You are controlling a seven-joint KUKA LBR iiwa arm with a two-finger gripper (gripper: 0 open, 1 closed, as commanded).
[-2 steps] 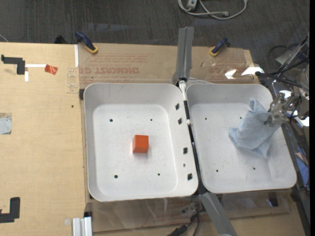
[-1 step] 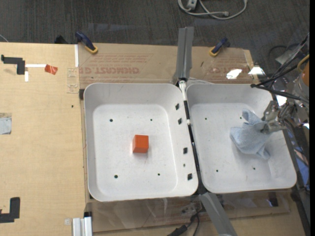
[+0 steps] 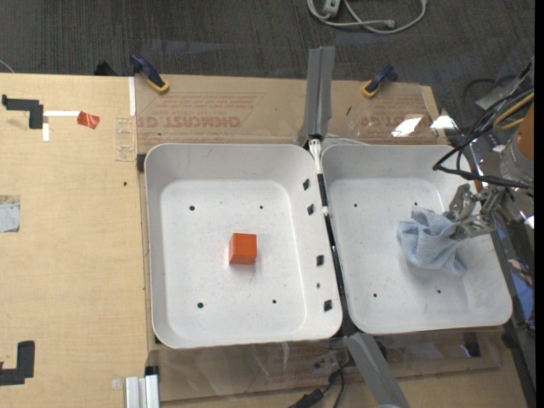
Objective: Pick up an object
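Note:
A crumpled blue-grey cloth (image 3: 429,245) lies in the right bin (image 3: 374,313), toward its right side. My gripper (image 3: 461,226) comes in from the right and sits at the cloth's upper right corner. Its fingers are shut on a fold of the cloth, which is bunched and drawn up toward them. An orange cube (image 3: 243,249) rests near the middle of the left bin (image 3: 170,313), far from the gripper.
A grey divider bar (image 3: 320,100) runs between the bins at the back. Black cables (image 3: 476,143) hang near the arm at the right. Two clamps (image 3: 150,72) hold the cardboard behind the bins. A wooden board (image 3: 59,228) lies to the left.

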